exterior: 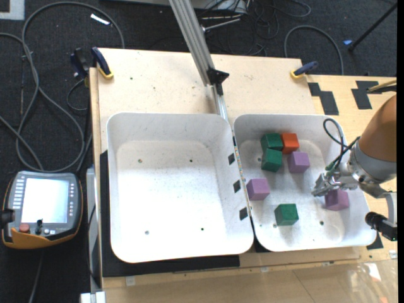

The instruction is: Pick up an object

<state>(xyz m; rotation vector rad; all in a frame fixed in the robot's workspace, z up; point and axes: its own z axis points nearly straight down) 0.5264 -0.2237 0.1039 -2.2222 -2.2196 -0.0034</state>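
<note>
**Gripper low in the right bin, at the purple cube by the right wall**

Nearest you, the green cube (286, 214) sits alone toward the front rim of the right bin (303, 243), with bare floor around it. The left bin (165, 248) gives you open floor from wall to wall.

The gripper (326, 187) is down in the right bin, close to its right wall, so you have little room on that side. It sits right at a purple cube (338, 200), seemingly touching its upper left edge. You cannot tell from this angle how wide it stands, nor whether the cube is between its tips.

Left of it, another purple cube (257, 188) lies near the dividing wall. Farther back, two green cubes (272, 150), an orange cube (290, 142) and a third purple cube (298, 161) crowd together.
</note>
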